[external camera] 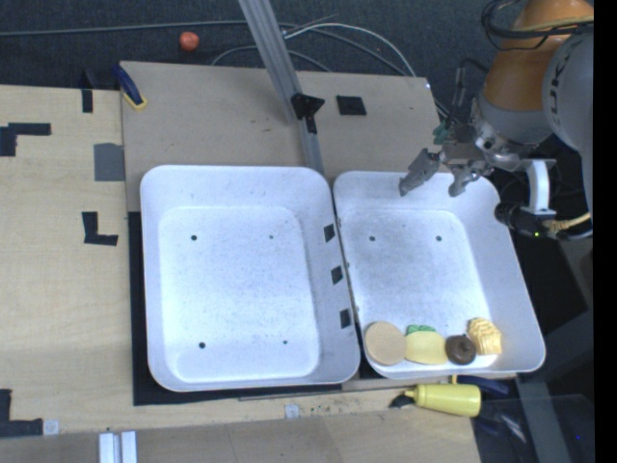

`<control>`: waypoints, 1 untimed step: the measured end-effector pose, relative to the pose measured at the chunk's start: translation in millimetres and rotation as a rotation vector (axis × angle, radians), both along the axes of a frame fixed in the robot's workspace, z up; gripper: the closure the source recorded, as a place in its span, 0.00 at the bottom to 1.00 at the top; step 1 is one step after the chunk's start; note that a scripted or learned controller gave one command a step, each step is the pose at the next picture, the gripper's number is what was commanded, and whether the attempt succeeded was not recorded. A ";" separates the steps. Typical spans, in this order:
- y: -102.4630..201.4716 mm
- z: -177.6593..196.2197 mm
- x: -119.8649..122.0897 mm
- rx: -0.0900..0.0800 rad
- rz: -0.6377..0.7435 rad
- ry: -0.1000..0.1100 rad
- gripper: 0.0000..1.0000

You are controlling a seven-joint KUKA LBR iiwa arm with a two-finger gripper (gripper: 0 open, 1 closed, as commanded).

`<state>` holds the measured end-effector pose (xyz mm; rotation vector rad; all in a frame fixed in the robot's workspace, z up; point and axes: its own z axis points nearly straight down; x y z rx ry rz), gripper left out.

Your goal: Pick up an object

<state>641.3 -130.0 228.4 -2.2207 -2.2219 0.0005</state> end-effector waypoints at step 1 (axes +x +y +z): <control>-6.0 -61.5 -1.1 0.000 -0.001 0.006 0.00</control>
